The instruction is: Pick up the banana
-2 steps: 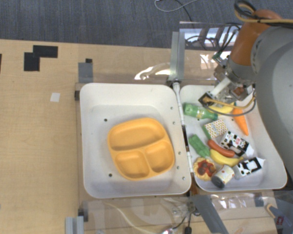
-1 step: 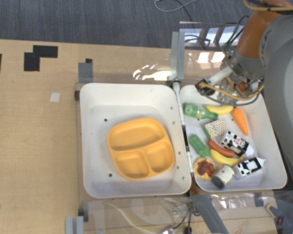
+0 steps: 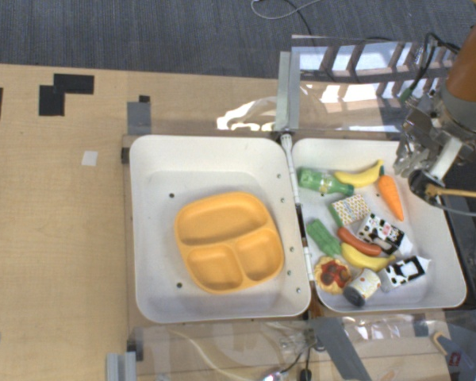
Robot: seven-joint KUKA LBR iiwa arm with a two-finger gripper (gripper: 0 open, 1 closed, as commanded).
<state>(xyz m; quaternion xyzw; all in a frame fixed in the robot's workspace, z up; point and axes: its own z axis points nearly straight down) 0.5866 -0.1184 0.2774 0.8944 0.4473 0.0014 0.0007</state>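
Grey can (image 3: 361, 286) nearest, bananas beyond

Right bin (image 3: 443, 248): 1 yellow banana (image 3: 363, 257) lies mid-bin, touching a red sausage (image 3: 358, 240). A 2nd banana (image 3: 360, 175), curved and clear, lies by the far wall near a carrot (image 3: 391, 197). Gripper (image 3: 406, 163) hovers nearby, opening impossible to judge. Approach step; next, descend onto it.

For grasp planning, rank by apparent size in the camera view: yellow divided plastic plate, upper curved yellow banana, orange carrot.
1. Yellow divided plastic plate, largest.
2. Upper curved yellow banana and orange carrot look alike; unranked.
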